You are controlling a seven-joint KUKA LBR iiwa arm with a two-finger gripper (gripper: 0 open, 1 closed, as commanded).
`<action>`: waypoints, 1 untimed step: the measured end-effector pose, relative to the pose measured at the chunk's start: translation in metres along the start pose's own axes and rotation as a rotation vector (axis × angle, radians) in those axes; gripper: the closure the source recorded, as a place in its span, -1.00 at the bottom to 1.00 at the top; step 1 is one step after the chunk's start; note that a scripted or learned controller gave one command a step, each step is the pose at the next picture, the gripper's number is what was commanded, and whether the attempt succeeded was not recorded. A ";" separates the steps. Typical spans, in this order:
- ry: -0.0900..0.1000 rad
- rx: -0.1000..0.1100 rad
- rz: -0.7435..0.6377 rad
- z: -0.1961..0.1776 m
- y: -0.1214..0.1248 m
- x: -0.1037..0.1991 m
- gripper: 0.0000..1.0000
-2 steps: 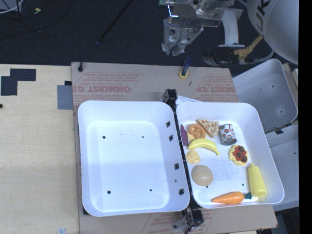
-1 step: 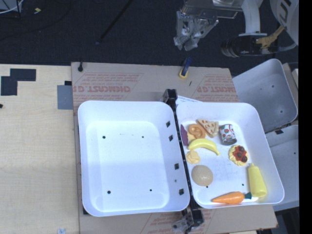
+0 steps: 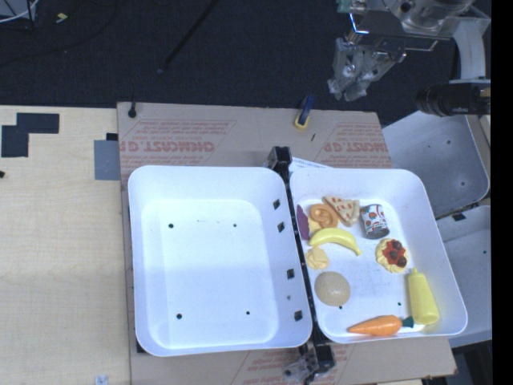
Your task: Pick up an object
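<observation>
White bins: two shallow glossy plastic trays with rounded corners are lying side by side on the bench, well below the gripper; the left bin point(image 3: 152, 215) is sitting further off to its lower left, the right bin point(image 3: 429, 215) almost straight beneath it.
Cardboard sheet point(image 3: 208, 139): flat, brown, printed with red lettering, it is spreading under both bins, its far edge running just below the gripper.
Arm point(image 3: 433, 2): grey metal, it is reaching in from the top right, partly cut off by the frame edge, wrist pointing down and left.
Gripper point(image 3: 350, 87): it is hanging over the dark floor beyond the bench with nothing between its fingers; whether they are spread or pressed together is too blurred to tell.
Mustard bottle point(image 3: 422, 297): smooth yellow plastic, it is lying lowest and farthest from the gripper, beside the carrot point(image 3: 375, 325).
Banana point(image 3: 337, 239): curved and yellow, it is resting directly below the gripper, mid-bin.
Egg-like lump point(image 3: 332, 287): rounded and beige, it is sitting below the banana.
Can point(image 3: 373, 220): small and cylindrical, its label is hard to read.
Pizza slice point(image 3: 343, 208): triangular, it is lying nearest the gripper.
</observation>
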State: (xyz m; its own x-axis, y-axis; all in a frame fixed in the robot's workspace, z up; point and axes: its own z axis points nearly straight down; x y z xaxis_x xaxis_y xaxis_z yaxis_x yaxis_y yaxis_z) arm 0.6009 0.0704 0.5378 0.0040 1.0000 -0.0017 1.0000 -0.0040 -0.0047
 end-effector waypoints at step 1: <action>0.001 0.001 -0.001 0.001 -0.004 -0.047 1.00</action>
State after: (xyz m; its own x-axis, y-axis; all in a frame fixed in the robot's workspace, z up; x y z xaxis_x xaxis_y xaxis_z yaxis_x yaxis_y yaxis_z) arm 0.5968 0.0236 0.5371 0.0033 1.0000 -0.0010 1.0000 -0.0033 -0.0057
